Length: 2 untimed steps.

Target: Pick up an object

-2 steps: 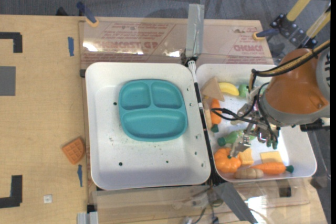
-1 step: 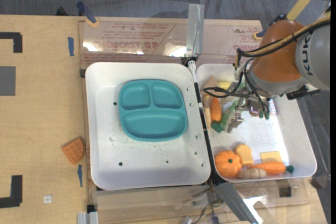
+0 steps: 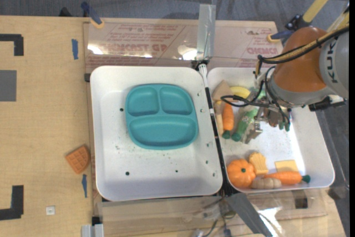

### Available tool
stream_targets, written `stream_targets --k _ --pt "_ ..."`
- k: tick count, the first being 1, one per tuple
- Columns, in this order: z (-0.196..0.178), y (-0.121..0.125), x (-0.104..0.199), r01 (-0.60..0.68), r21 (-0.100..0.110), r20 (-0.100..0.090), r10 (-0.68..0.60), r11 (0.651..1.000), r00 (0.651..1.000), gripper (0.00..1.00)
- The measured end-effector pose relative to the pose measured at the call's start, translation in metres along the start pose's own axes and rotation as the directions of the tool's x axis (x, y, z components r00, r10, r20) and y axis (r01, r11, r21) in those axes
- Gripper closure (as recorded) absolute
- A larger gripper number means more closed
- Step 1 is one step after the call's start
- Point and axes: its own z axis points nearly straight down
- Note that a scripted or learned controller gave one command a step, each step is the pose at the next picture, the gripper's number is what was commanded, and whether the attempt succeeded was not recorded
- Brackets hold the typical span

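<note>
Here the gripper (image 3: 256, 129) hangs low in the right bin (image 3: 319, 136), among toy foods near its far-left corner; its fingers seem slightly parted around nothing, though cables blur the view. Just left stands a small carrot (image 3: 227, 118), with a pumpkin (image 3: 242, 172) near the front, and a teal divided plate (image 3: 161, 116) in the left bin (image 3: 105, 136).

left bin (image 3: 105, 119): teal plate (image 3: 161, 116) fills centre, bare floor around it | right bin (image 3: 321, 147): open floor mid-right; carrot (image 3: 227, 118), banana (image 3: 239, 91) crowd upper left by the divider; pumpkin (image 3: 241, 172), corn (image 3: 258, 162), second carrot (image 3: 284, 177) line the front wall | desk (image 3: 39, 119): waffle (image 3: 77, 159) just left of left bin
</note>
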Motion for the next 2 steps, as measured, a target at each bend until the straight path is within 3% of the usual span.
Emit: stream_targets --k 1,2 --pt "0.001 -0.011 -0.009 -0.64 0.0 0.001 0.64 0.768 0.768 0.0" --pt "0.002 0.015 -0.037 -0.641 0.001 0.001 0.641 0.767 0.767 0.0"
